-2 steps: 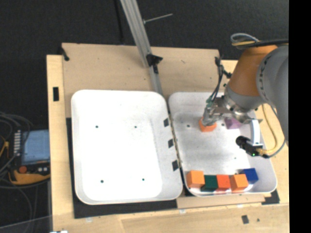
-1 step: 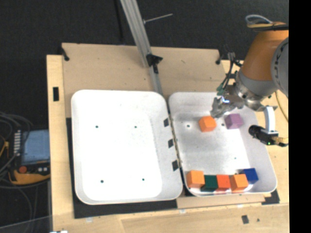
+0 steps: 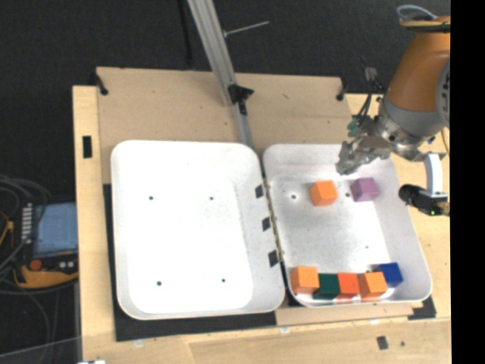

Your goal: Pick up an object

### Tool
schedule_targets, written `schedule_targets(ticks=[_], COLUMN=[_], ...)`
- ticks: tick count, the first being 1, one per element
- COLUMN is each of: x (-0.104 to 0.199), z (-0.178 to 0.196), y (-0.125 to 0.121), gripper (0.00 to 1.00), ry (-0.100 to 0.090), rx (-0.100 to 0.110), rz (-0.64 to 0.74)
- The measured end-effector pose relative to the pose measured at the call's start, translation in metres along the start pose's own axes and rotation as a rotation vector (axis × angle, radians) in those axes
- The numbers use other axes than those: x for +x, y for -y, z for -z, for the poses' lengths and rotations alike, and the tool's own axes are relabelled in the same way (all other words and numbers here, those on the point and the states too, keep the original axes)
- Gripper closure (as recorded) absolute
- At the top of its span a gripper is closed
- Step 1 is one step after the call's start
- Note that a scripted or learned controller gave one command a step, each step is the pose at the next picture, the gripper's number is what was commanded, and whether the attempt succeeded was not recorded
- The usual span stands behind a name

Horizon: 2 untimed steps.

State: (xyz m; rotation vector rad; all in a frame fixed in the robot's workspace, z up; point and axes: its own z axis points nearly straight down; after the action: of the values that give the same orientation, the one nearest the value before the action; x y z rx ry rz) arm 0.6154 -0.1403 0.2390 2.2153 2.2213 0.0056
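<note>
You are seeing the tool (image 3: 350, 160) hovering at upper right over the right bin (image 3: 409, 233); its state, you cannot tell. Orange cube (image 3: 323, 192) and purple cube (image 3: 365, 189) are sitting just below it.

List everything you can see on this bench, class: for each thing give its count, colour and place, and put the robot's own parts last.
Bins: 2, white; left bin, right bin.
Orange blocks: 4; one in the right bin's upper middle, three along its near wall.
Purple block: 1, right bin, beside the upper orange one.
Green block: 1, near-wall row.
Blue block: 1, right end of that row.
Metal pole: 1, grey, behind the bins.
Arm: 1, grey and orange, right side.
Gripper: 1, above the right bin's far edge.
</note>
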Motion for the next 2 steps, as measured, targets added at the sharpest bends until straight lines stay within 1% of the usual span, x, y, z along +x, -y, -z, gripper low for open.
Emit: schedule_targets(ticks=[1,2], x=[0.055,0.118], z=[-0.009,-0.002], y=[0.008,0.015], gripper=[1.0,1.0], ry=[-0.001,-0.003], rx=[0.006,0.006], rz=[0.003,0.006])
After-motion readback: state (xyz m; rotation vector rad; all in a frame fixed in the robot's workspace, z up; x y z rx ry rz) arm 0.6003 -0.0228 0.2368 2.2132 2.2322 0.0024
